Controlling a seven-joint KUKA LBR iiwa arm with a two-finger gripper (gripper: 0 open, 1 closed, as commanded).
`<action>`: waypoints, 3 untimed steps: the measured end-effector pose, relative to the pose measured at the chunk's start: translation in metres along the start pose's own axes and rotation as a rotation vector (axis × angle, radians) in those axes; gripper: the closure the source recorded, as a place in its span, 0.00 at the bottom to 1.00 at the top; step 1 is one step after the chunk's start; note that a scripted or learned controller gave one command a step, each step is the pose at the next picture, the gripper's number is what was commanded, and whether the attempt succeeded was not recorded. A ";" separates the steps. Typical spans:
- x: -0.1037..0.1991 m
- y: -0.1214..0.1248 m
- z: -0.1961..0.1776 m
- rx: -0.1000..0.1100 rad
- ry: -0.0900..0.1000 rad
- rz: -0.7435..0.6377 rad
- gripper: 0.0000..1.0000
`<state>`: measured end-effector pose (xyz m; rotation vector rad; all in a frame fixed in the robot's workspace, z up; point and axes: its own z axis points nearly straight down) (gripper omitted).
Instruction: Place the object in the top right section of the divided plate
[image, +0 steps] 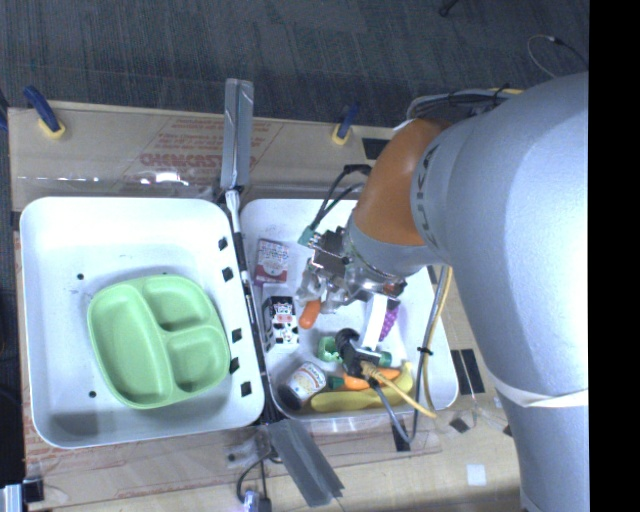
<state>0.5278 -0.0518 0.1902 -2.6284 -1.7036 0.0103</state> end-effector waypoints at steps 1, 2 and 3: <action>0.068 -0.062 0.001 -0.004 -0.002 -0.019 1.00; 0.113 -0.072 0.001 -0.007 0.000 0.249 1.00; 0.113 -0.072 0.001 -0.006 -0.001 0.249 0.00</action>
